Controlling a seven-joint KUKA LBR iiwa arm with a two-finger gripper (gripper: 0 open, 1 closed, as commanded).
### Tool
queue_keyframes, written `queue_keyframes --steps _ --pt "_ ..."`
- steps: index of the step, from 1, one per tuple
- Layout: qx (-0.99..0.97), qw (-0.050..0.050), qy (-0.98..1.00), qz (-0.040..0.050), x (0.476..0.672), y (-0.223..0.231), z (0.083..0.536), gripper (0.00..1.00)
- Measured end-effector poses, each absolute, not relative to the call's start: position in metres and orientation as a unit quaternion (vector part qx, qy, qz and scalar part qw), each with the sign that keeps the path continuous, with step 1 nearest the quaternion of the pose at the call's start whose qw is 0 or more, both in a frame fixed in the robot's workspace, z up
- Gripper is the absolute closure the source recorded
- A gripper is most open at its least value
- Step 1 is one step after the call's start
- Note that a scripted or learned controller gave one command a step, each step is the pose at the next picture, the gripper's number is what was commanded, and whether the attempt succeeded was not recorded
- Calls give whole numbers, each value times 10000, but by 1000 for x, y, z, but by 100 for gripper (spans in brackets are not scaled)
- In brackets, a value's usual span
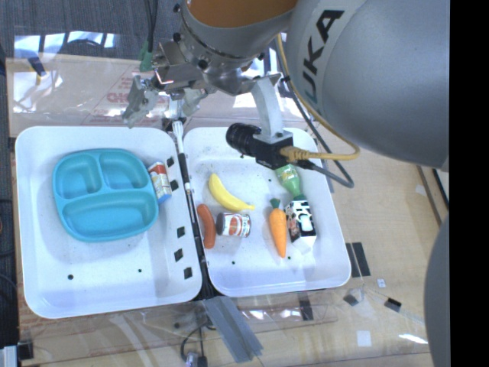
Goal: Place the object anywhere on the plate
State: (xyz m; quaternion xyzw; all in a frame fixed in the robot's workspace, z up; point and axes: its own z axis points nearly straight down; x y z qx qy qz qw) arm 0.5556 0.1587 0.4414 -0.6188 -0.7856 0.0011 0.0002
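A blue divided plate point(103, 193) lies in the left bin point(46, 281). A small red-and-white can point(160, 181) leans against the plate's right edge, just off it. My gripper point(155, 110) hangs over the back rim where the two bins meet, above and behind the can. Its fingers stand apart with nothing between them. The right bin point(321, 270) holds a banana point(226, 193), a sausage point(207, 225), a second can point(234, 225), a carrot point(279, 231) and a green bottle point(296, 205) with a black-and-white label.
The grey arm with its orange band fills the top right. A black module point(256, 145) with a yellow cable point(328, 157) hangs over the back of the right bin. The divider point(187, 212) between the bins runs right of the small can.
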Motion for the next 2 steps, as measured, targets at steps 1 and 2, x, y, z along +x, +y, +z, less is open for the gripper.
queue_keyframes --steps 1,2 --pt "-7070 9 -7073 27 537 203 441 0" --pt "-8216 11 -5700 37 526 161 431 0"
